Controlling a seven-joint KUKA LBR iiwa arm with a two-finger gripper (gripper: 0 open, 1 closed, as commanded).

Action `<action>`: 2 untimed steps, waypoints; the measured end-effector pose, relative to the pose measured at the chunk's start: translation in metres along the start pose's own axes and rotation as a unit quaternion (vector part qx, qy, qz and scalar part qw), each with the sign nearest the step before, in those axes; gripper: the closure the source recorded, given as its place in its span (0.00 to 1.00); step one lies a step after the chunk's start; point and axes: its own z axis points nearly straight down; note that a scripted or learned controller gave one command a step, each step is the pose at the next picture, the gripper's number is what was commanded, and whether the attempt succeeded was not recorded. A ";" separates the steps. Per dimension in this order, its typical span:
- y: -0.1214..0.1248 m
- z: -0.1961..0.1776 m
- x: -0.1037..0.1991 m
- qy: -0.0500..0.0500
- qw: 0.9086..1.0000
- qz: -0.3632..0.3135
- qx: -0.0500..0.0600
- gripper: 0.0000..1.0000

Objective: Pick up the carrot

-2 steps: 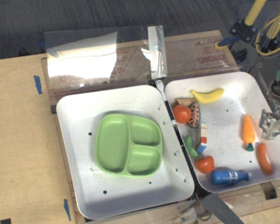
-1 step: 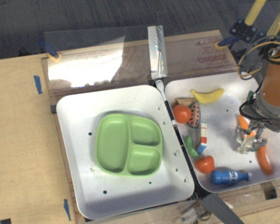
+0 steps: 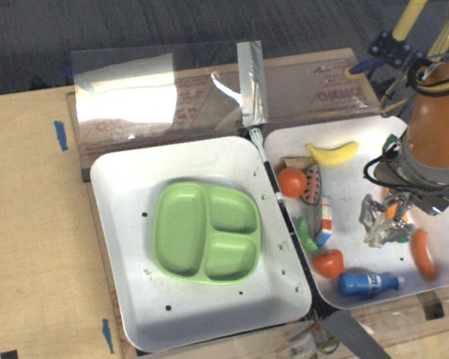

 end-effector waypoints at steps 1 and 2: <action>0.031 -0.037 -0.033 -0.001 0.992 -0.128 0.001 1.00; -0.023 -0.101 0.001 0.000 0.984 -0.179 0.002 1.00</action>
